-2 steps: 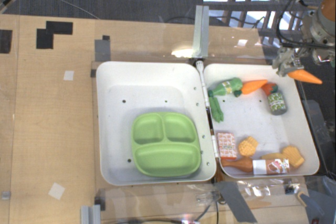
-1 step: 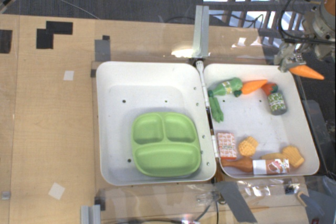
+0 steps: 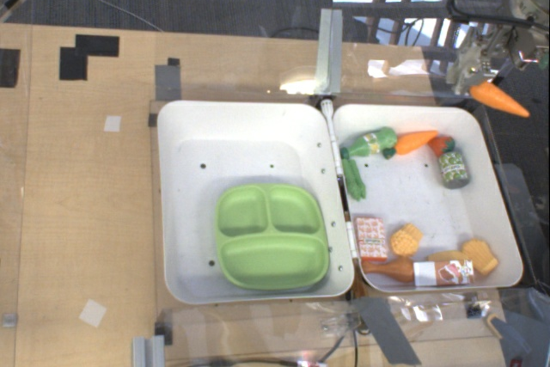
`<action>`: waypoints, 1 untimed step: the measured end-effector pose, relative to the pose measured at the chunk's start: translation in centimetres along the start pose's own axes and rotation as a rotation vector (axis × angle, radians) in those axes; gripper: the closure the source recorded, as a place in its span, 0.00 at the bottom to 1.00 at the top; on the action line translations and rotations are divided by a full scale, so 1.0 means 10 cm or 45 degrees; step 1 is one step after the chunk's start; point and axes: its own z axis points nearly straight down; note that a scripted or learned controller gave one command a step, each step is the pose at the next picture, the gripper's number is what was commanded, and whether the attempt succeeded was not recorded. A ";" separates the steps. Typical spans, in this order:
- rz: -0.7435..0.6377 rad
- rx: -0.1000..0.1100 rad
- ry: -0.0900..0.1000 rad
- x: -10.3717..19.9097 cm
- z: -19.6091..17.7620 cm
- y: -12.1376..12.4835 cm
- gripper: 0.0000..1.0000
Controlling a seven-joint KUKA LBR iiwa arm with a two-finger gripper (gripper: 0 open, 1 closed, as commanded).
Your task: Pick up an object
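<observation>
- Two white bins sit side by side on the worktop (image 3: 77, 211): the left bin (image 3: 185, 185) carries a green divided plate (image 3: 271, 236), the right bin (image 3: 490, 185) several toy foods.
- At far right, above the right bin's far corner, the claw (image 3: 488, 75) grips an orange carrot (image 3: 500, 99), lifted clear of the bin.
- Judged from this, the pick looks largely done; what is left is keeping the hold.
- Another carrot (image 3: 416, 141), a green vegetable (image 3: 371, 142) and a small bottle (image 3: 453, 168) lie in the right bin.

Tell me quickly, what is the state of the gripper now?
Gripper: closed on an orange carrot, held above the far right corner of the right bin.
</observation>
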 end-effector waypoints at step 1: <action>-0.003 0.002 -0.016 -0.02 -0.14 0.01 1.00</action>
